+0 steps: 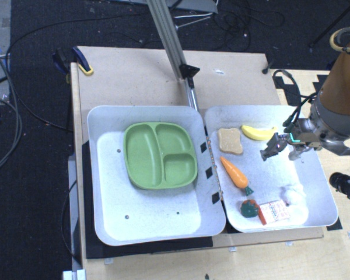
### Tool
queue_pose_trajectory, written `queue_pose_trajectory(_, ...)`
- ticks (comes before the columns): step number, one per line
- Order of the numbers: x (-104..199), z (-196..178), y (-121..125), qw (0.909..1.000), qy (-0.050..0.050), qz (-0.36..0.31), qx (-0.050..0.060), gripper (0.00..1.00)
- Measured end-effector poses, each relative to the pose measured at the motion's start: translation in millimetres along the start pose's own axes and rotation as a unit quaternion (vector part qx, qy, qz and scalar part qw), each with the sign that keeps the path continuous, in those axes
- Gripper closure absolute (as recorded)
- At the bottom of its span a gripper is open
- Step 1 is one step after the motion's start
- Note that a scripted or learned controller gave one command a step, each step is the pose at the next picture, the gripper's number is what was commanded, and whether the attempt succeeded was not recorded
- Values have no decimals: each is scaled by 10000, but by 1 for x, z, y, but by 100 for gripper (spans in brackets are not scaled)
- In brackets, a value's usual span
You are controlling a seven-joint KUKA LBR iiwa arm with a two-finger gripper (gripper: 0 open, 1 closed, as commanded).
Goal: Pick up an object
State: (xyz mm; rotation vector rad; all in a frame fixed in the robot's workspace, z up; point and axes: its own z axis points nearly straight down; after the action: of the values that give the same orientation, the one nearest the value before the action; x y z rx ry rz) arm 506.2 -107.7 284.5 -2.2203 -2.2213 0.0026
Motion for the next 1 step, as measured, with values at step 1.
queue_pose_trajectory(1,0,-1,0,10000,-1,-1,-9,0)
